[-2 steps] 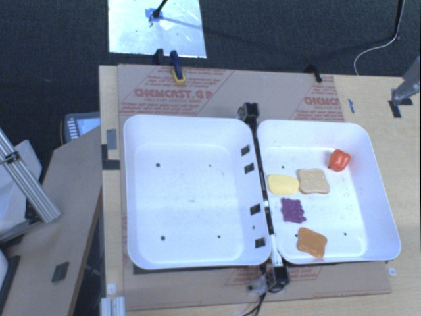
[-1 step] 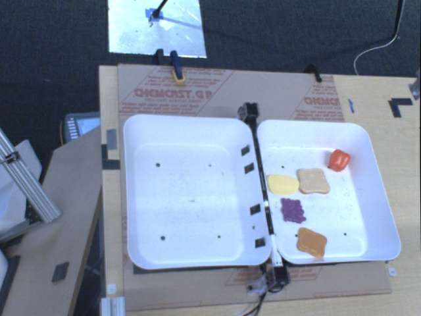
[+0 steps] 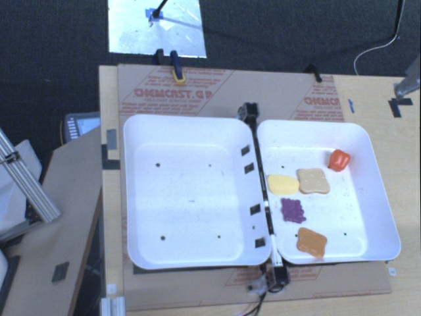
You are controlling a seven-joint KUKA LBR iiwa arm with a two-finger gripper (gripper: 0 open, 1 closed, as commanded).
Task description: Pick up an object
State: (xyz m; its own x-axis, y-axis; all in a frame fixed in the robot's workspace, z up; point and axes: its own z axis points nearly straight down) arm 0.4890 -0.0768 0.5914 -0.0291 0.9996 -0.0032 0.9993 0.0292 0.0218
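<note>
Camera view | arm edge (image 3: 409, 84) far right | five items in right bin (image 3: 378, 176)

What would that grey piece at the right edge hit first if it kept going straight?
The grey piece slants down-left; likely first the dark tab on the bench, though depth is unclear.

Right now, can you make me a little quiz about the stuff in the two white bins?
1. True or false: the red piece lies in the right bin.
2. Which piece touches the tan slice? A) purple cluster B) yellow piece C) orange piece
3. Fill in: the piece nearest the right bin's front rim is the ____ one.

Key: 1 true; 2 B; 3 orange.
</note>
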